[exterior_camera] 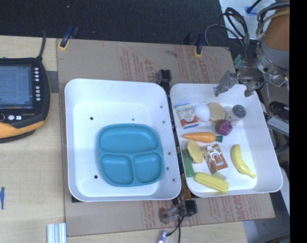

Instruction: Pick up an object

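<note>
Although the left bin [75, 135] holds just a blue tray [130, 154] at centre frame, the right bin [267, 151] crowds its items: carton [186, 115], egg [202, 112], carrot [199, 136], corn [210, 181], banana [242, 161]. At upper right the gripper [238, 85] hangs over the bin's far rim, jaws spread wide, holding nothing. Risk: tight packing could let a finger strike a neighbour, and rounded items may slip.

Reaching in from the right edge, high in the camera view: grey arm with the orange band just above the wrist. Wrist angled down and to the left, ending in the two-finger gripper [237, 86]. Fingers [224, 83] spread wide apart (one to the left, one to the right), tips pointing down, nothing between them.
</note>
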`<state>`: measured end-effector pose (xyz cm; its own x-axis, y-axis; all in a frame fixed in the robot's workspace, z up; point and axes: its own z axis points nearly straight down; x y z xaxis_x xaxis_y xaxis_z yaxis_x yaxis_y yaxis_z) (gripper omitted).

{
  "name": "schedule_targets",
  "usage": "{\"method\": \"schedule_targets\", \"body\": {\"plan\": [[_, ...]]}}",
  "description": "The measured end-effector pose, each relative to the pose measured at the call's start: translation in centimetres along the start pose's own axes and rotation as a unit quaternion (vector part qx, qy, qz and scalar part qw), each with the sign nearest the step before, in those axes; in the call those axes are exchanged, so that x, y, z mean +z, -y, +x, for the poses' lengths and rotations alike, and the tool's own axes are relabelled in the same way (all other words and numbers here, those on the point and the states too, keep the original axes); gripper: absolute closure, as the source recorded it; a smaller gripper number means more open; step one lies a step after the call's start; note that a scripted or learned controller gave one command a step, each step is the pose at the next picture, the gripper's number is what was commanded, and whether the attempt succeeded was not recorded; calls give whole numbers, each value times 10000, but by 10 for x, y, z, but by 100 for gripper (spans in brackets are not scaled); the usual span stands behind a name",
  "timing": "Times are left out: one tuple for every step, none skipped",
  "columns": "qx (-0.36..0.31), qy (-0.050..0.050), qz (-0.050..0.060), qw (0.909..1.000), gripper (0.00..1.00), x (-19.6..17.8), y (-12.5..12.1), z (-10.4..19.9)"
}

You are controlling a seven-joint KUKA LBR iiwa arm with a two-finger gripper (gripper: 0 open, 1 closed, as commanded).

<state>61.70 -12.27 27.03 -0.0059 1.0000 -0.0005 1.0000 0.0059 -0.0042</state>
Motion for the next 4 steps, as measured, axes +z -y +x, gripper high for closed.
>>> {"method": "schedule_targets", "body": {"plan": [[6, 9, 4, 10000, 0, 97, 11, -44], [2, 3, 7, 10000, 0, 178, 39, -51], [22, -65, 152, 9999, 0, 178, -32, -73], [15, -5, -16, 10000, 0, 175, -41, -89]]}}
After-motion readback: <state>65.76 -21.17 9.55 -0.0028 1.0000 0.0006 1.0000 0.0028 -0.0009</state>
